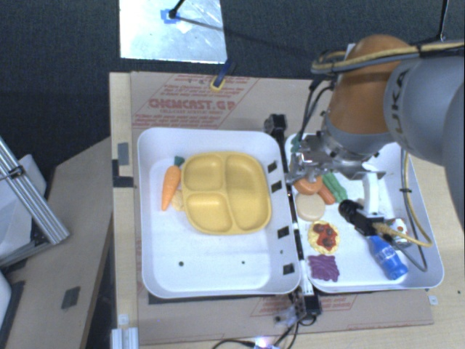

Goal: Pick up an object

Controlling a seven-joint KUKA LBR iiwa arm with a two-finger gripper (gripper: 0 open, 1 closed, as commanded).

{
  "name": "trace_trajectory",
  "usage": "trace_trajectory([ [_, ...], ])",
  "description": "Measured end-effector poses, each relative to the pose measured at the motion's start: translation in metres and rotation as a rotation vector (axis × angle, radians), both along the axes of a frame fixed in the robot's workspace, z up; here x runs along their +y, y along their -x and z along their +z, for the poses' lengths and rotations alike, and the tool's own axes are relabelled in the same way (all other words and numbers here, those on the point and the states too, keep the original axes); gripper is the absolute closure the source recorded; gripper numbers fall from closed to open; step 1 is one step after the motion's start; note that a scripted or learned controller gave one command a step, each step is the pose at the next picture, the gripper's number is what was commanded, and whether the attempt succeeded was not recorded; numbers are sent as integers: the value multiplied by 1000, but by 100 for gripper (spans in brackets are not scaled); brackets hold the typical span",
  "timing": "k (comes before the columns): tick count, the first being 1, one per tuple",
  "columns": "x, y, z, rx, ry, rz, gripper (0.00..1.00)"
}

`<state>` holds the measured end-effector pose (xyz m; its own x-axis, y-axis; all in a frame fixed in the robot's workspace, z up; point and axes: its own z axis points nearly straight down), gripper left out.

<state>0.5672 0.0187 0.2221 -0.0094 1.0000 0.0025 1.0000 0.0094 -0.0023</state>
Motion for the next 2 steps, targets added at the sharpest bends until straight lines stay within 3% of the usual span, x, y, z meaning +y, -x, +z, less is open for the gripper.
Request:
trace_trajectory([
  [1,25,6,-8,-1,2,-3,100],
  [2,17,0,7,-4,2,-8,100],
])
